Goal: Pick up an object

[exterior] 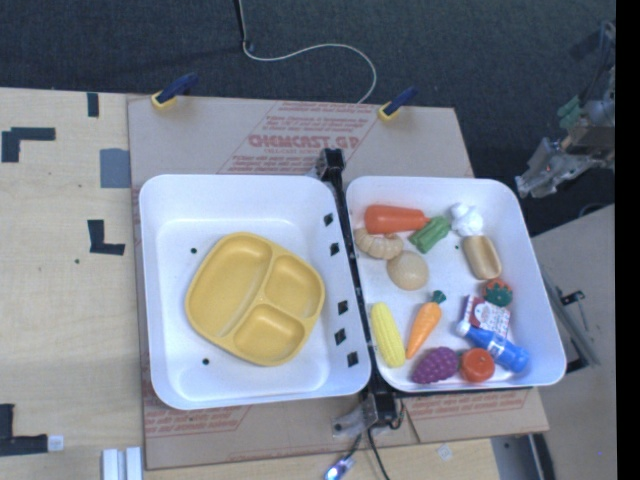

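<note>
The right bin (533, 268) holds several toy foods: a red-orange sausage (395, 218), a green pepper (430, 234), a tan bun (482, 256), a round potato (407, 270), a yellow corn cob (388, 333), an orange carrot (424, 326), purple grapes (435, 365) and a blue bottle (500, 349). My gripper (541, 174) hangs outside the bin, just past its far right corner, above the dark floor. Nothing is seen in it. It is small and dark against the background.
The left bin (160, 268) holds a yellow divided plate (256, 296). Both bins rest on a cardboard sheet (300, 138) held by clamps at the back. A white cable (310, 53) loops behind the bins.
</note>
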Robot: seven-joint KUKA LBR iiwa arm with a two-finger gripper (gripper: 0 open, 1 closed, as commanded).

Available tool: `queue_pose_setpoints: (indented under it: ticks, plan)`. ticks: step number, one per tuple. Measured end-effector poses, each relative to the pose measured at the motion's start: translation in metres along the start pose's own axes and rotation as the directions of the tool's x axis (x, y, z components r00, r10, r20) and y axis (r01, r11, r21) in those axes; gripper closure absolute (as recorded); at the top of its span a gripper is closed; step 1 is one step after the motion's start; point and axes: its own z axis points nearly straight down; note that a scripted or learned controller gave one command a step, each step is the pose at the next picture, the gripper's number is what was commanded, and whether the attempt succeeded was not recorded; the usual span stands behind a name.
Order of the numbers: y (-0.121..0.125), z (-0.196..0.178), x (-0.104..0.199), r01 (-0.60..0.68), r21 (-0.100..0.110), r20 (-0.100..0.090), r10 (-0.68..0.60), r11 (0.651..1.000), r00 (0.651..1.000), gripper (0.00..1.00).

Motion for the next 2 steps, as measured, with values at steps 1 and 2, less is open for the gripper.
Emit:
queue_pose_setpoints:
  ticks: [1,2]
  plan:
    - [-0.019,-0.125,0.061,0.006,-0.015,-0.002,-0.006,1.0,1.0,1.0]
    - [-0.059,0.053,0.136,0.005,0.02,-0.004,-0.005,1.0,1.0,1.0]
